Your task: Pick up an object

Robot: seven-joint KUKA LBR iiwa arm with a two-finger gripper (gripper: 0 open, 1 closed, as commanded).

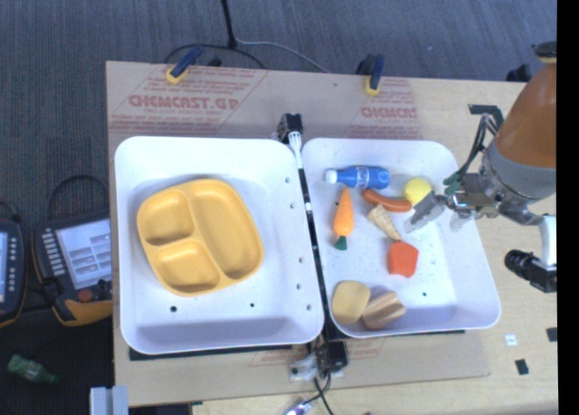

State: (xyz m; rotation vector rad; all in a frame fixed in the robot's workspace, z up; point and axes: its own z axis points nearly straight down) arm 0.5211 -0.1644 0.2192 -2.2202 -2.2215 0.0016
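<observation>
A grey robot gripper (432,209), its fingers spread apart and holding nothing, hovers over the right bin (470,300) just beside a yellow lemon (417,190), with a blue bottle (359,176), carrot (343,215) and red pepper (403,259) nearby, while a yellow divided plate (199,234) sits in the left bin (136,314).

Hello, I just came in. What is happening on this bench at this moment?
A grey robot arm with an orange band reaches in from the right, its gripper low over the right bin, near the yellow lemon. That bin also holds a blue bottle, a carrot, a red piece and bread rolls. Nothing is seen between its fingers. The left bin holds a yellow divided plate.
</observation>
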